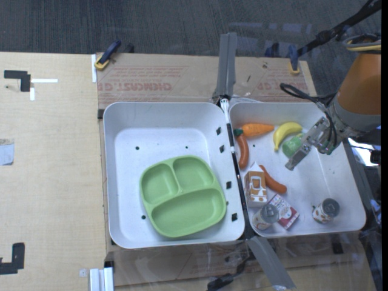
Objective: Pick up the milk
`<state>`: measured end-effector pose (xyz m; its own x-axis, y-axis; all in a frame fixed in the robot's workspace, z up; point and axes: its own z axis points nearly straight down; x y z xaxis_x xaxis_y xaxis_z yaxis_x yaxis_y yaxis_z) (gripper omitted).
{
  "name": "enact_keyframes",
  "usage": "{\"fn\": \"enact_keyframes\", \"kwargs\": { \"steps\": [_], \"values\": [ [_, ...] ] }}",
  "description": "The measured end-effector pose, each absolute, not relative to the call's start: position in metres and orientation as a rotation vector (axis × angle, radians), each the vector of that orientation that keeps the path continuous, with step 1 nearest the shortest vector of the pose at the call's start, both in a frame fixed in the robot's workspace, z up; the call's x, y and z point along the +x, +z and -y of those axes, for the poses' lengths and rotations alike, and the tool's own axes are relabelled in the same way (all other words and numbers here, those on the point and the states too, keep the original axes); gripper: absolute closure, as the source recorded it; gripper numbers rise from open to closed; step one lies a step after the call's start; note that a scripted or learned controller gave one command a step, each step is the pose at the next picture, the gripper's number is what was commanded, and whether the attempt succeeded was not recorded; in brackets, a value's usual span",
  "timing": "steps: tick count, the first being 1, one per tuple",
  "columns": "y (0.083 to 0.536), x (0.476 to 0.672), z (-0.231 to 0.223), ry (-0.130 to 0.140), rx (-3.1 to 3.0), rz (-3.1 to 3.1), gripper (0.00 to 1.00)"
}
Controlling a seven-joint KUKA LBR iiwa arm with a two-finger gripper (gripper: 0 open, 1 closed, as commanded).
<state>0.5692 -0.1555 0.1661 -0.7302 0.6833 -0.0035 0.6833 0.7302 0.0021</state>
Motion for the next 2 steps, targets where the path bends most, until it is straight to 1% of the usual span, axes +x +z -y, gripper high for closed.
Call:
{"fn": "enact_keyframes", "kwargs": {
  "steps": [1, 2],
  "values": [
    [0.269, 0.479, 0.223, -0.002, 1.125, -2.928, 0.0],
    [0.193, 0.478, 0.222, 0.0, 1.124, -2.933, 0.0]
  ]
}}
